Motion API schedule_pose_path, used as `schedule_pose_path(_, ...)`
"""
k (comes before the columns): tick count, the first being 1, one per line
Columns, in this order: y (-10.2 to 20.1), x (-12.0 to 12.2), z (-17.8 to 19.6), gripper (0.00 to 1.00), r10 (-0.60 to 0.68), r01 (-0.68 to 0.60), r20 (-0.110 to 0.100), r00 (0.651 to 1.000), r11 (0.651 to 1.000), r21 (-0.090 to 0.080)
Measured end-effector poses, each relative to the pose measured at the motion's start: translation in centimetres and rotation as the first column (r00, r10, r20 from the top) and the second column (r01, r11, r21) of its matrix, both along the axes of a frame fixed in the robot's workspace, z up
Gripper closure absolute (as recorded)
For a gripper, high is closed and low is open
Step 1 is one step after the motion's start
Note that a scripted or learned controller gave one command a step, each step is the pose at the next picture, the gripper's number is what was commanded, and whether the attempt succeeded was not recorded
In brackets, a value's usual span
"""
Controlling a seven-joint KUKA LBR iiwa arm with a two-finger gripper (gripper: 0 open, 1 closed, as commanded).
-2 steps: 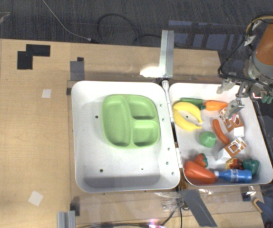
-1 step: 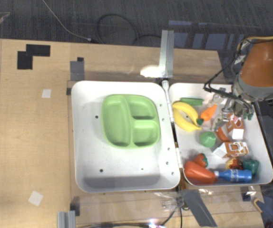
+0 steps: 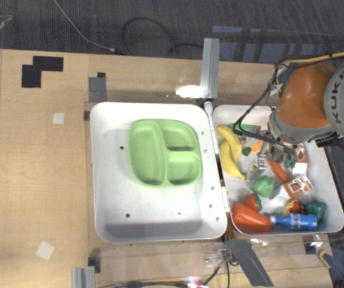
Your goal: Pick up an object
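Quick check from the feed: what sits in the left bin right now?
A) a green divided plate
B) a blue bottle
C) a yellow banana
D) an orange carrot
A. The green divided plate lies in the left bin, while the banana, the blue bottle and the carrot are all in the right bin.

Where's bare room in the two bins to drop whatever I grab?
Left bin: bare white floor rings the green divided plate, widest along the left wall and the near edge. Right bin is crowded: banana, orange pepper, blue bottle and small toys pack it, with the gripper low among them.
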State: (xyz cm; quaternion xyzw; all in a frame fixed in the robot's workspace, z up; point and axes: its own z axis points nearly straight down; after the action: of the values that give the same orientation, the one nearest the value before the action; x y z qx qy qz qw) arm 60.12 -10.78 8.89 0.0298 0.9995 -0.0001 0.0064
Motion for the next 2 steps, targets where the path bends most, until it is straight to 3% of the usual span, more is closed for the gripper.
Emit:
schedule_pose_path(1, 2.1, -3.7, 0.1, 0.00, -0.091, 0.091, 0.002, 0.996, 0.996, 0.001)
schedule_pose_path(2, 1.2, 2.2, 0.0, 0.00, -0.040, 0.040, 0.001, 0.999, 0.999, 0.000)
